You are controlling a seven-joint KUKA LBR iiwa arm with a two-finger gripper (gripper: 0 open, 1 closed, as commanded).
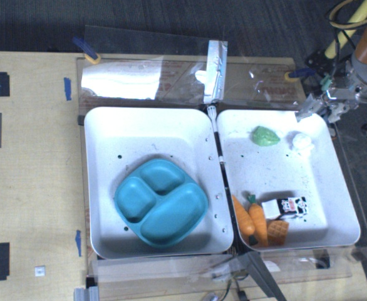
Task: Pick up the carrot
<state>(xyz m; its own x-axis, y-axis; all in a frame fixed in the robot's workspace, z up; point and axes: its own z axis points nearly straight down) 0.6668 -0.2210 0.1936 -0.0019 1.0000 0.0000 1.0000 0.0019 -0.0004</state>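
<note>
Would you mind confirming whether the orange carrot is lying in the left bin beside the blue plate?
No, the orange carrot lies in the right white bin, while the blue divided plate sits in the left one.

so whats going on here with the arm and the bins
A robot arm is meant to pick up the carrot, which lies at the front left of the right bin beside a waffle-like piece and a small carton. The tool sits by that bin's far right corner, well away from the carrot. The left bin holds a blue divided plate.
</note>
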